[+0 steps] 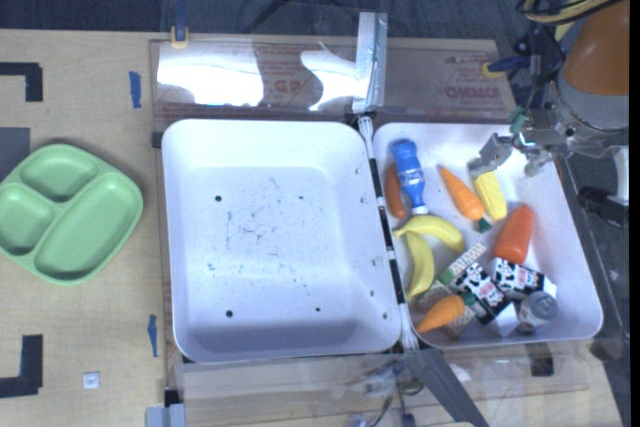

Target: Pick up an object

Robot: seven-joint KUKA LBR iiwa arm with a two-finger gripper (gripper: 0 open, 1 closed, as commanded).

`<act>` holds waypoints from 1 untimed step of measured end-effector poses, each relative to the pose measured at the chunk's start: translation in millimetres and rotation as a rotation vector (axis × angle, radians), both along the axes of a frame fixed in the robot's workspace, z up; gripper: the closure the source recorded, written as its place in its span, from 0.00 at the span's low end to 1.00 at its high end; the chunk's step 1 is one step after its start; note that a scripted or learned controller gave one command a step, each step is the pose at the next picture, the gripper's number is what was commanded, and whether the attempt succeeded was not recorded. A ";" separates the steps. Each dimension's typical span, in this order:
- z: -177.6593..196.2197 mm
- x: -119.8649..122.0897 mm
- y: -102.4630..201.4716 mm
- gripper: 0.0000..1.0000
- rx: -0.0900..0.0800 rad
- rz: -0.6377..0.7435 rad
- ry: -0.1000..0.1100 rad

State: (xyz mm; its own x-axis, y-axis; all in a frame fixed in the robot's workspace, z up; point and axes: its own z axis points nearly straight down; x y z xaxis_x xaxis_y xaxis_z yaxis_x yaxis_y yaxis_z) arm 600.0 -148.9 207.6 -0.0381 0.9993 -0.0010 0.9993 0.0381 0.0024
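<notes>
The tool [512, 153] hovered over the right bin's [590, 310] far corner near the corn [489, 194], presumably lining up a pick; whether it was spread could not be told.

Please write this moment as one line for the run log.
arm: over right bin's far right corner | gripper: above corn, nothing visibly held | right bin: toys piled | status: no pick yet

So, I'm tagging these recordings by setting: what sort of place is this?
Most likely a robotics lab bench for grasping trials: two white bins sit side by side, toy food such as a banana fills the right one, and a robot arm reaches in.
</notes>
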 end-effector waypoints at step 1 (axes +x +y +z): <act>63.1 -9.4 -36.8 0.00 0.000 -0.048 0.001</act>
State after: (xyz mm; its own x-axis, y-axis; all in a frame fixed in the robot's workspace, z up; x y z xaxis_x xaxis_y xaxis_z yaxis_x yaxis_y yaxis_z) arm 590.6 -185.7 270.7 0.0095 1.0000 -0.0012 1.0000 -0.0095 0.0019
